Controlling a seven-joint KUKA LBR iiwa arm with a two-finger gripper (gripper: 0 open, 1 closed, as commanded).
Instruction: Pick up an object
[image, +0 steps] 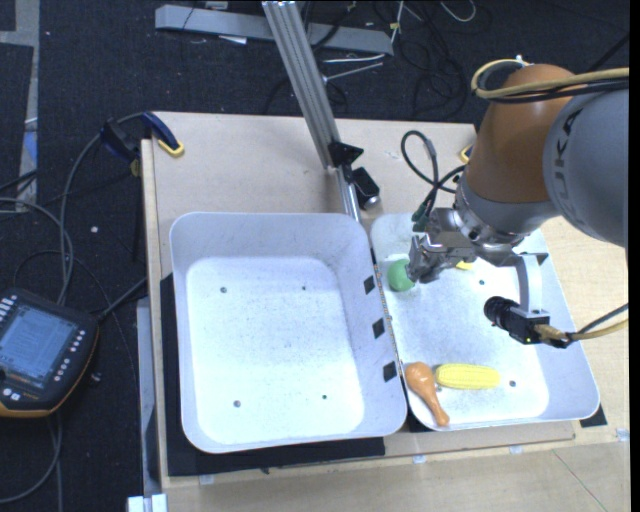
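Your gripper (425, 262) sits low in the right bin (560, 400) — whether it's apart or together, you cannot tell. The green object (399, 276) lies just to its left, touching or nearly — against the bin's left wall.

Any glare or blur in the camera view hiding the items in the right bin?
Camera view: even light, bright white bins without blinding glare; green object, corn and orange piece read clearly; the gripper looks dark and soft against the bin.
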